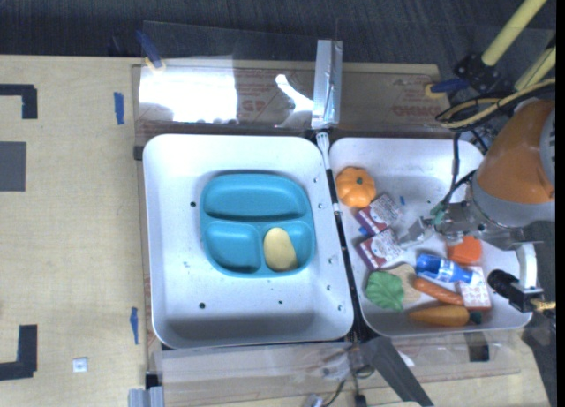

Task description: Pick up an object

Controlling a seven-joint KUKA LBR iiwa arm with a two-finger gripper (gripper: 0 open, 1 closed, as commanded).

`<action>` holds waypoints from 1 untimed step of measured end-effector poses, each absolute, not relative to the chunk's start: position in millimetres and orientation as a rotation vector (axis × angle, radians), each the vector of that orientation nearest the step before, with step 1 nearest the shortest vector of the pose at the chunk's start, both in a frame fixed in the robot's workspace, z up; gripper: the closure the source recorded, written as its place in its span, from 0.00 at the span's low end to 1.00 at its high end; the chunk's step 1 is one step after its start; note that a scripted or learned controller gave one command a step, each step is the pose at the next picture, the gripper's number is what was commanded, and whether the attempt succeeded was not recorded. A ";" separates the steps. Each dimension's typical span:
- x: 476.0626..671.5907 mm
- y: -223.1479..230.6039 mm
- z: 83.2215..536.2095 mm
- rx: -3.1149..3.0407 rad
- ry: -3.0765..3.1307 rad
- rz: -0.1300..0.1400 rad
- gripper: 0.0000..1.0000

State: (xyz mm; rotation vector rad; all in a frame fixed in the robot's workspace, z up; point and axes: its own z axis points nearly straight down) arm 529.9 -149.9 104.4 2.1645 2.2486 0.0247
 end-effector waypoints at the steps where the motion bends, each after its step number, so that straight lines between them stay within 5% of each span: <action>1: 515.1 -152.6 91.7 2.175 2.245 0.018 0.00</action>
